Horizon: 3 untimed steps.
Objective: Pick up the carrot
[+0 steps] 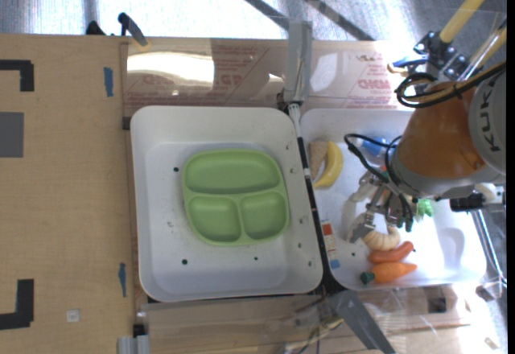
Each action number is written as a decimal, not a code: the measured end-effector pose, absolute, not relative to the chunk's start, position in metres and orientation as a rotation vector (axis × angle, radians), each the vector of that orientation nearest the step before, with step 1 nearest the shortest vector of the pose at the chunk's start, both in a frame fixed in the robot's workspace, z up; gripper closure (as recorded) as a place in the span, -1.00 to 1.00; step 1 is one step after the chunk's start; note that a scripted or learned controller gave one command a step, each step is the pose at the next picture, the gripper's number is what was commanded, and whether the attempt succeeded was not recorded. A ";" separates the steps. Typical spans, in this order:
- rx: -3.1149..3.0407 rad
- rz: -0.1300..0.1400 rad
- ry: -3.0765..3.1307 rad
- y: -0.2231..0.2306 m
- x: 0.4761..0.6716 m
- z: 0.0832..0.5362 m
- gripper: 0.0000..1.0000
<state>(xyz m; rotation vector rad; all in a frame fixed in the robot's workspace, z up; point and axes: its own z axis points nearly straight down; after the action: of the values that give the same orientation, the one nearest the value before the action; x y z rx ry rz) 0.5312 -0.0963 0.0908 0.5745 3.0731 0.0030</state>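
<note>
My arm (451,135) reaches over the right bin (451,260). The left bin (153,207) has a green plate (235,196). My pincer (376,220) hangs released, grasping nothing, just above the toys. The carrot (391,271) lies at the near edge. I am lining up. Next I should go nearer and down.

Bench (56,183) is tan board w/ black corner marks and bits of blue tape at left. Two shallow white bins sit on it side by side, edges touching at mid-frame. Left bin (153,207) is the larger in view; right bin (451,252) sits partly under the arm. Clear sheet w/ red print (241,79) stands along the bins' far side.
</note>
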 end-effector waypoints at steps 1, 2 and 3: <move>0.852 0.004 3.011 -0.132 0.578 0.090 -1.00; 0.925 0.004 2.992 -0.097 0.539 0.091 -1.00; 1.192 0.008 2.888 -0.092 0.501 0.091 -1.00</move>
<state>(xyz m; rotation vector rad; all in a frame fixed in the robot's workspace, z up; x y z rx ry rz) 0.5013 -0.0923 0.0909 1.1918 2.8876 0.0078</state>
